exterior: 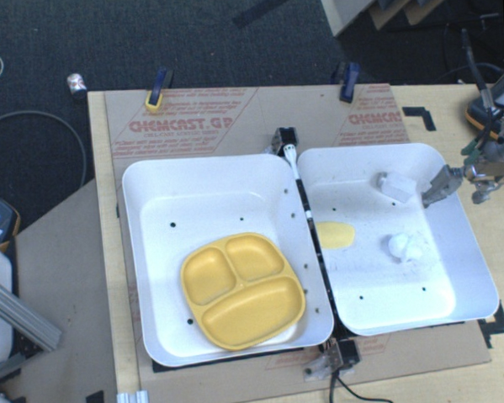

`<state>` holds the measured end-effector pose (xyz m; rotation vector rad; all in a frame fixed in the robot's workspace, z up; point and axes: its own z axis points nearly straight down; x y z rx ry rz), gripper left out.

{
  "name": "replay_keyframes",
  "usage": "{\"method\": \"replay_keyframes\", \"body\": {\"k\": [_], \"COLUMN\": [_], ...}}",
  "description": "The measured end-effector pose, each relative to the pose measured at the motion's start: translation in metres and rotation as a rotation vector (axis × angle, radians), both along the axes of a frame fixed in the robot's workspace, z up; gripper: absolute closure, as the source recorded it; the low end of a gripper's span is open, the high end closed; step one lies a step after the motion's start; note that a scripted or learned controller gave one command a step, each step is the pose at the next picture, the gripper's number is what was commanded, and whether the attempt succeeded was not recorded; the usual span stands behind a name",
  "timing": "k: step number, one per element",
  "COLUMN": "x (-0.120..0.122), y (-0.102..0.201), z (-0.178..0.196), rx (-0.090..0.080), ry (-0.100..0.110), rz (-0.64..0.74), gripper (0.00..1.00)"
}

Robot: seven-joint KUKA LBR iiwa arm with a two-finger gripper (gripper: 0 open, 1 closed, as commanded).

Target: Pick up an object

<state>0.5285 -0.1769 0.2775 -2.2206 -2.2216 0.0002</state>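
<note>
Where the right bin (457, 253) meets the divider, a flat yellow piece (334, 235); near it a white lump (404, 246) and a small grey block (394, 186). At the right rim, the gripper (441, 186), grip unclear, holding nothing visible. In the left bin (151, 202), a yellow divided plate (242, 290).

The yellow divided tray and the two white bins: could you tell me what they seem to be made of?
The yellow divided tray looks like moulded plastic with a smooth, slightly satin finish: even colour, rounded compartment ridges and soft highlights. The left bin and right bin also look like thin formed plastic, matte white, with rounded corners and rolled rims; painted metal cannot be ruled out.
</note>
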Motion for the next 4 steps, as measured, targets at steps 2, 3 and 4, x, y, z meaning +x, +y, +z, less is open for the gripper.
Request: {"method": "replay_keyframes", "body": {"k": [2,3,4], "x": [-0.044,-0.044,-0.042], "y": [0.161,0.157,0.259], "z": [0.267,0.269,0.237], "rx": [0.001,-0.002,0.000], "ry": [-0.023,-0.007,0.006], "rz": [0.009,0.001,0.012], "gripper": [0.00,1.00,1.00]}}
